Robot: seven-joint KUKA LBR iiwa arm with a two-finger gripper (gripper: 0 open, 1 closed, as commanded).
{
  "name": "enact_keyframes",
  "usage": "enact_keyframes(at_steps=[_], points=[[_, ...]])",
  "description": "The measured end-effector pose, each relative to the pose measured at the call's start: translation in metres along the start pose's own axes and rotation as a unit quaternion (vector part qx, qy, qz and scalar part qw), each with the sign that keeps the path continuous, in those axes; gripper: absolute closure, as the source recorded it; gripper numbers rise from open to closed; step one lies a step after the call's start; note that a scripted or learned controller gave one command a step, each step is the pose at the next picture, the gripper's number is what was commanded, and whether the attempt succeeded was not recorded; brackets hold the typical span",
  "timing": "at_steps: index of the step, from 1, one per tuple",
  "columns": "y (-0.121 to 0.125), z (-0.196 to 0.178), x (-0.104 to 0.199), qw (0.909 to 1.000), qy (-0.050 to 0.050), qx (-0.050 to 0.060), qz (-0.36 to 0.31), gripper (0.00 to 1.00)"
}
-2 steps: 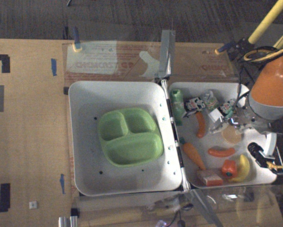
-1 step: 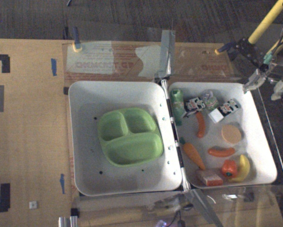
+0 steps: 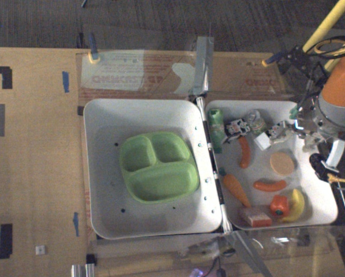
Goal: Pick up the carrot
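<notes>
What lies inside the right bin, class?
The right bin holds a carrot, two sausages, banana, round biscuit, green bottle and small toys. The arm covers its far right corner.

The arm (image 3: 337,94) is cut off by the right edge, and its tool (image 3: 302,126) seems blurred among cables.

Grey arm (image 3: 328,111), orange band

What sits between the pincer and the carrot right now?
In the camera view, the round tan disc and a sausage lie between the pincer and the carrot.
</notes>
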State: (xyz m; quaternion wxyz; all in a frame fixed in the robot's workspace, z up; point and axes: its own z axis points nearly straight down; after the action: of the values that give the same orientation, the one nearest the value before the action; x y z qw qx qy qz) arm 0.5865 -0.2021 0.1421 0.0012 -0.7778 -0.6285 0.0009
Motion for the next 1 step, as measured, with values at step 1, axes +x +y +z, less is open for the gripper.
enact_keyframes(at_steps=[1], points=[[-0.0936, 0.0555, 0.0399, 0.9884, 0.0, -0.004, -0.152, 0.0]])
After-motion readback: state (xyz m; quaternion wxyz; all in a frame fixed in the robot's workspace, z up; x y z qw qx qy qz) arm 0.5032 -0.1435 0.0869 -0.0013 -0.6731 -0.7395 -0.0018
